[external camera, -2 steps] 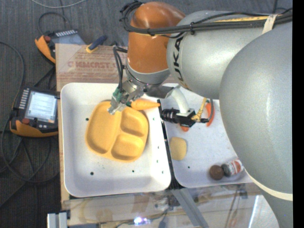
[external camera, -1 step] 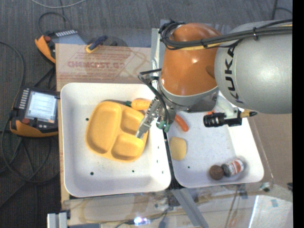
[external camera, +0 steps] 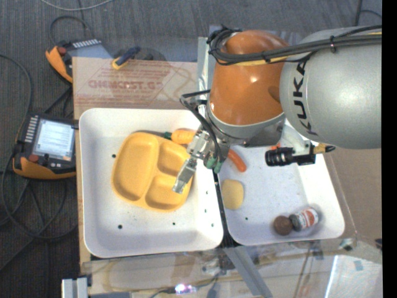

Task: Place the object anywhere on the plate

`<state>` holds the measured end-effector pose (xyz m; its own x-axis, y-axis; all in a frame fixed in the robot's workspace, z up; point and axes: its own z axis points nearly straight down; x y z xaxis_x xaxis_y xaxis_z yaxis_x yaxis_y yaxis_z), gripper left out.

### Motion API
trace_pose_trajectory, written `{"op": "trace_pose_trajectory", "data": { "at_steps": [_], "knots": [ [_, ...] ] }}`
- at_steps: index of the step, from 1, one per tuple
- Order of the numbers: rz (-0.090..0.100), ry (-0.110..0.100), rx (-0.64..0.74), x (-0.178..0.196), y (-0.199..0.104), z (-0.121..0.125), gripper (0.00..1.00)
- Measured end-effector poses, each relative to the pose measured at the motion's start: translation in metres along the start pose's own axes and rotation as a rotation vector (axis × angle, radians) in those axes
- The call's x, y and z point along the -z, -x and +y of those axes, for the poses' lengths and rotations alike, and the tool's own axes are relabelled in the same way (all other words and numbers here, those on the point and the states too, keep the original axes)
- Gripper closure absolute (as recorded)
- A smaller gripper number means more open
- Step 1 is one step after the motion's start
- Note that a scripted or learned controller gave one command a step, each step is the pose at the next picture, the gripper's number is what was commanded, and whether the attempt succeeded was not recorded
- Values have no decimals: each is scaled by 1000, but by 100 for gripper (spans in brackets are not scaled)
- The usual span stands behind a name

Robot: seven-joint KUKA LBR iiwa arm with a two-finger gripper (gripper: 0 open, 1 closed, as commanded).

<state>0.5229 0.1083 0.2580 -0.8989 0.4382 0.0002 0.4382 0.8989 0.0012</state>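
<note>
A yellow divided plate (external camera: 146,169) lies in the left white bin (external camera: 99,228). My gripper (external camera: 184,180) hangs over the plate's right compartment, near the wall between the bins. An orange carrot-like piece (external camera: 182,135) with a green end lies at the plate's upper right rim, just above and left of the gripper. The arm's orange band and grey wrist cover the top of the right bin.
The right bin (external camera: 322,197) holds a second orange piece (external camera: 236,161), a pale round piece (external camera: 233,194) and a small jar lying on its side with a brown cap (external camera: 296,221). A black part of the arm (external camera: 288,157) juts over that bin. A pendant (external camera: 46,144) lies left of the bench.
</note>
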Motion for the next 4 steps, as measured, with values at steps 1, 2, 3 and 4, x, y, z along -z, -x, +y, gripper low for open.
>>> {"op": "trace_pose_trajectory", "data": {
  "at_steps": [1, 2, 3, 4],
  "knots": [
    [2, 2, 1, 9, 0, 2, 100],
    [-1, -2, 83, -41, 73, -13, 100],
    [-1, -1, 83, -41, 73, -13, 0],
    [-1, 3, 83, -32, 73, -12, 100]
  ]
}}
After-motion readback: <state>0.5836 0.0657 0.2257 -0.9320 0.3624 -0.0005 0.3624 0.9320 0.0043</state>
